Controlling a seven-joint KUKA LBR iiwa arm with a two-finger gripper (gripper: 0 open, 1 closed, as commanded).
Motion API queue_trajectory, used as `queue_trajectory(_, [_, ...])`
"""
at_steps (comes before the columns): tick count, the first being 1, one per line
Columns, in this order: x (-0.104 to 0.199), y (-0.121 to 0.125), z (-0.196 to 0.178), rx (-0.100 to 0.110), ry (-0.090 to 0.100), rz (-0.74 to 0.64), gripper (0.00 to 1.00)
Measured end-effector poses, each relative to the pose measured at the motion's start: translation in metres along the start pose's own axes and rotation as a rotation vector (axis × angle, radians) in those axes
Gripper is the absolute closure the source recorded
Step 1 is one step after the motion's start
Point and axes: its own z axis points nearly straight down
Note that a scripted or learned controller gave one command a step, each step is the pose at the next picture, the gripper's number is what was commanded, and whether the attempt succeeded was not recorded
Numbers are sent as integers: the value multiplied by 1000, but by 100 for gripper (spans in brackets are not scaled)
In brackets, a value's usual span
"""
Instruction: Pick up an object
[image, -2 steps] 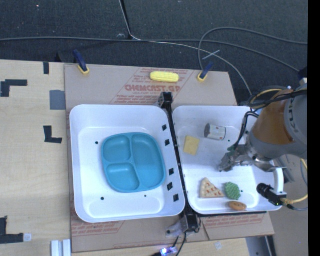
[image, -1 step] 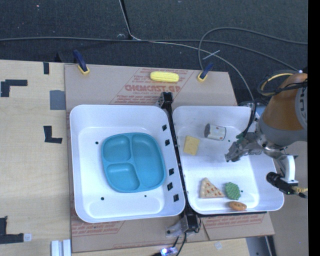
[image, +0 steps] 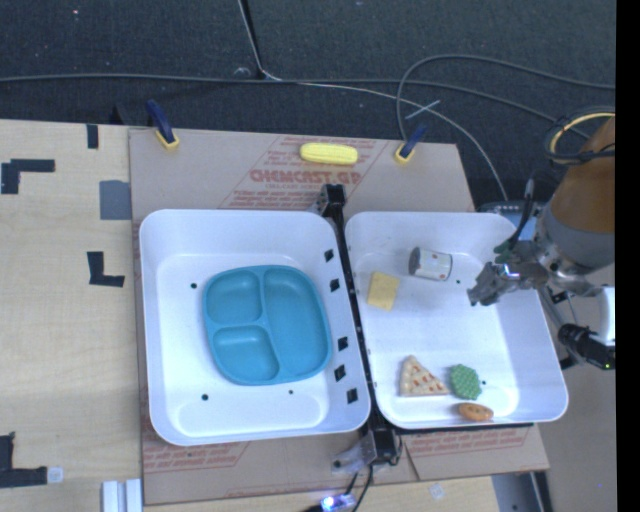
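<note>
Objects for picking lie in the right bin (image: 520, 330), and we count five of them: a small grey and white cylinder (image: 431, 263) on its side near the far wall, a pale yellow block (image: 383, 290) close to the bin's left wall, and along the near edge a triangular pizza-like slice (image: 421, 379), a green knobbly piece (image: 464, 381) just beside it, and a small orange-brown piece (image: 475, 410) at the near right corner. What the green and orange-brown pieces are, we cannot make out at this size. The gripper (image: 487, 288) hangs over the right side of that bin, apart from all five things; it is dark and blurred, so we cannot tell how its jaws stand, and we see nothing between them. The arm (image: 585, 210) is cut off at the right. The left bin (image: 170, 300) holds a blue divided tray (image: 266, 324). A yellow piece (image: 328, 153) lies on the cardboard (image: 200, 170) beyond the bins.
</note>
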Motion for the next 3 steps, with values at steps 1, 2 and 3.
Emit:
queue_trajectory(1, [0, 1, -22, 4, 1, 1, 100])
queue_trajectory(2, [52, -3, -10, 7, 3, -3, 100])
queue_trajectory(3, [110, -9, -1, 7, 3, -3, 100])
